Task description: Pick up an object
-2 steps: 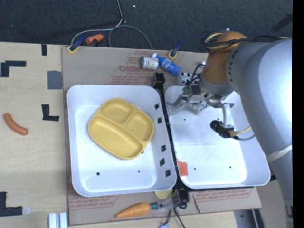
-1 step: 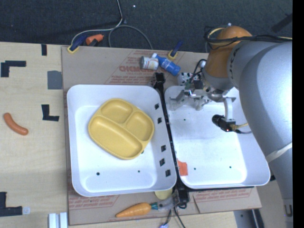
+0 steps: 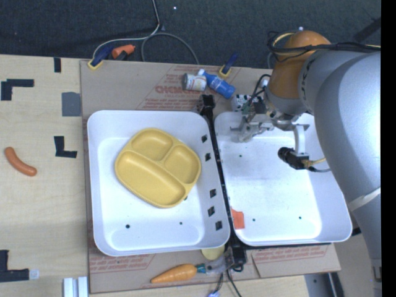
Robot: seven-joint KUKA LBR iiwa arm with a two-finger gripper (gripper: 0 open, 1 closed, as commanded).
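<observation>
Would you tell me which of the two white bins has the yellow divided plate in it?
The left bin holds the yellow divided plate; the right bin has the gripper above its far end instead.

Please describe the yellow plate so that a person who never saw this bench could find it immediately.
Two shallow white bins sit side by side; look in the left bin. The yellow plate lies near its middle, a rounded dish divided into three compartments. It is the largest yellow item, much larger than the orange carrot lying outside the bins.
</observation>
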